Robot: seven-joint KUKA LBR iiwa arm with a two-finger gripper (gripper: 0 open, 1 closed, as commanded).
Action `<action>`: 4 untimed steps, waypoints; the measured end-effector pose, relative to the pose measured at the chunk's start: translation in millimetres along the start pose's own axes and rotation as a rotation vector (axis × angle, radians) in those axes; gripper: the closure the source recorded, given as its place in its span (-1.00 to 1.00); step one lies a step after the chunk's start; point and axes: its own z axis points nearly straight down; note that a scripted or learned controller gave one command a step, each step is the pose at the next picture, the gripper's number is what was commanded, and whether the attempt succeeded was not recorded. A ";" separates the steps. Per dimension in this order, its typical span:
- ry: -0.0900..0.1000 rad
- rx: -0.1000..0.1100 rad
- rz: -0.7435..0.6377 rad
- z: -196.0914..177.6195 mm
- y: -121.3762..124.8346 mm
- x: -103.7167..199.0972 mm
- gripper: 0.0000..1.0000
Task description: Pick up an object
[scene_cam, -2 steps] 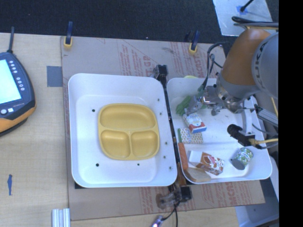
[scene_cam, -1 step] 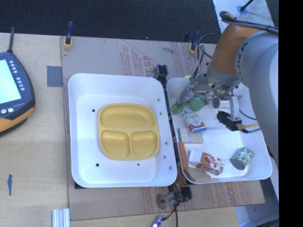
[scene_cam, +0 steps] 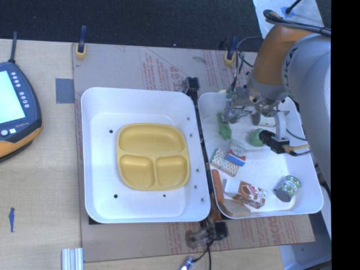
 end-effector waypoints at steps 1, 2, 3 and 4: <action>0.000 0.000 0.000 0.1 -0.1 0.0 -1.00; -0.002 0.000 0.003 13.6 -1.4 2.6 -1.00; -0.002 0.000 0.003 13.4 -1.3 3.9 -1.00; -0.002 -0.002 0.006 13.3 -1.1 -0.5 -1.00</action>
